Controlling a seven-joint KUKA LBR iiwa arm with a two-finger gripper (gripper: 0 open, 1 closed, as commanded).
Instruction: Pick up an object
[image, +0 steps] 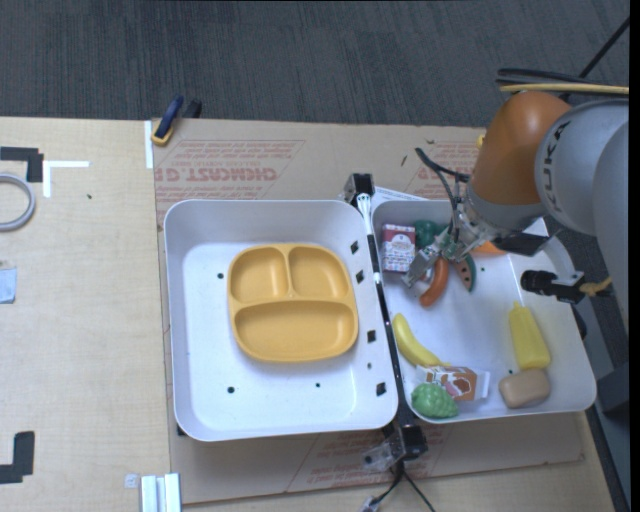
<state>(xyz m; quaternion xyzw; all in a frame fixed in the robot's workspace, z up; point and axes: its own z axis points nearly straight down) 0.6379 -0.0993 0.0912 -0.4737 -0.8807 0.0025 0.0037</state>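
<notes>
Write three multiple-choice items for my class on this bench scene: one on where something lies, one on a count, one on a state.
1. Where does the yellow divided plate lie?
A. In the left bin
B. In the right bin
C. On the cardboard

2. How many compartments does the plate have?
A. Two
B. Three
C. Five

3. How does the banana lie?
A. Standing upright against the wall
B. Flat on the floor of the right bin
C. On the plate

Answers:
1 A, the plate sits in the middle of the left bin.
2 B, two small sections at the top and one wide one below.
3 B, it lies flat near the divider, above the green broccoli.
</notes>
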